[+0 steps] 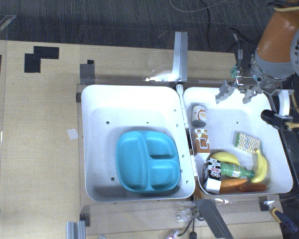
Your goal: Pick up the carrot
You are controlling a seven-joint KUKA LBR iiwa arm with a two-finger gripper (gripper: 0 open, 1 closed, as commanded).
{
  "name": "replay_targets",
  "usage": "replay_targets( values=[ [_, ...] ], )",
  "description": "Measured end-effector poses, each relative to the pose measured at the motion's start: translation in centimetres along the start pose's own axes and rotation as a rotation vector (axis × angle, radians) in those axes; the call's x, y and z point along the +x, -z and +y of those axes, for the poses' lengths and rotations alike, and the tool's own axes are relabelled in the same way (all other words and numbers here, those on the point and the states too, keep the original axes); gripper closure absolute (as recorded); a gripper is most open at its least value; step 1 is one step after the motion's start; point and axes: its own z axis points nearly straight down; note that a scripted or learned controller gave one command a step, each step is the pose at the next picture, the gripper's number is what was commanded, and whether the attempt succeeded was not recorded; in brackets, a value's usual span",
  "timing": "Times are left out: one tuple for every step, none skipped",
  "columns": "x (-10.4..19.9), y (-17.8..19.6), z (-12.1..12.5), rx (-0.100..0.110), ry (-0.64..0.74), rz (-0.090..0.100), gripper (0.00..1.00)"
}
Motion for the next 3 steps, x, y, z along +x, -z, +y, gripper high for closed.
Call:
replay_targets(
  values=[
    [5.1,-2.8,-6.7,0.003,-0.357,0.000,0.00],
    [10.7,-3.9,-13.6,0.003,-0.261,0.000,0.00],
    [18.2,-3.9,-14.5,0.001,-0.527,0.000,0.00]
  ],
)
